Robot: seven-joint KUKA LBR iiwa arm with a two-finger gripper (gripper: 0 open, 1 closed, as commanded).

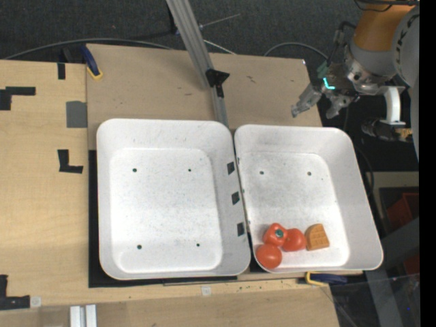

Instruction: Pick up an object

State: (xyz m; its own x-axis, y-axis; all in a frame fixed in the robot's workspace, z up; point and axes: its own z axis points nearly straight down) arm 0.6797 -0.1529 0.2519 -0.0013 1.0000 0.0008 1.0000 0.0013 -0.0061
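So the claw (319,103) is parked up past the far edge of the right bin (354,176), fingers spread apart with nothing between them. The targets, a cluster of red tomatoes (278,242) and a small tan block (317,237), sit jammed in that bin's near corner, touching each other. My worry: they're so bunched against the wall that a finger lands on top of one or clips the rim, and it closes on air.
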